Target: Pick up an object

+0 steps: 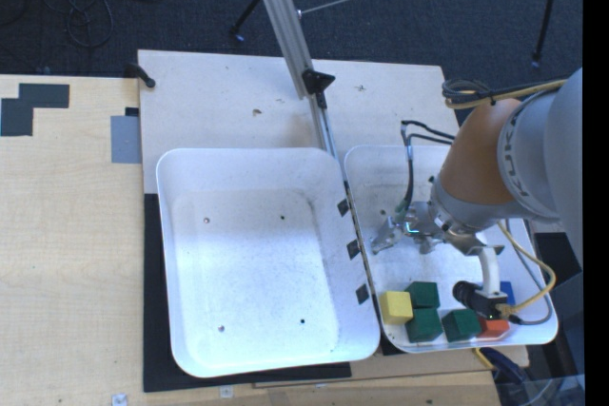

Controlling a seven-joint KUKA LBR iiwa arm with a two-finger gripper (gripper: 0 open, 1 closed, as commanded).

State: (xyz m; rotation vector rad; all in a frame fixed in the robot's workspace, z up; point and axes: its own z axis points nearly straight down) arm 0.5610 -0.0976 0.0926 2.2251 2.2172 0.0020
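Just below the two-finger gripper (407,233), in the near corner of the right shallow white plastic bin (373,168), lies a cluster of small blocks: a yellow cube (397,305), two dark green cubes (423,294) (423,325) beside it, a third green block (461,324), an orange piece (493,329) and a blue one (506,292) partly hidden by the arm's cabling. None touches the gripper, which hangs above the bin floor; whether it is released or clenched cannot be told. To its left sits the second white bin (249,261). Both rest on a pale board over a light wooden bench (67,242). Beyond lies dark carpet with cables and a slanting aluminium rail (285,24).
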